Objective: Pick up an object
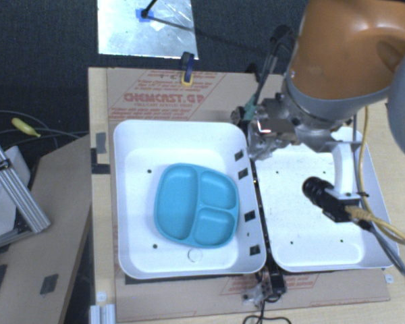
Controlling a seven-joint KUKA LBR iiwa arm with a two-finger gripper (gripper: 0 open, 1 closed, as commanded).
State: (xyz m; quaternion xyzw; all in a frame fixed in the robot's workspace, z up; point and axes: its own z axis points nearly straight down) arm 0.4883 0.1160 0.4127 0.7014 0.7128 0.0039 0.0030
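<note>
Overhead, the grey and orange arm (351,46) looms up and to the right of the blue plate (196,204). A cardboard sheet (162,93) printed CHEMCAST spreads beneath and beyond the plate. Of the 2 white bins, the left bin (131,181) holds the plate flat near the middle of its floor, and the right bin (290,248) lies just right of the plate. The plate has 3 compartments. The gripper (256,135) hangs up and right of the plate, apart from it, over the bins' meeting rims; I cannot tell whether it is open or closed. A yellow and blue clamp (187,69) sits well beyond the plate.
</note>
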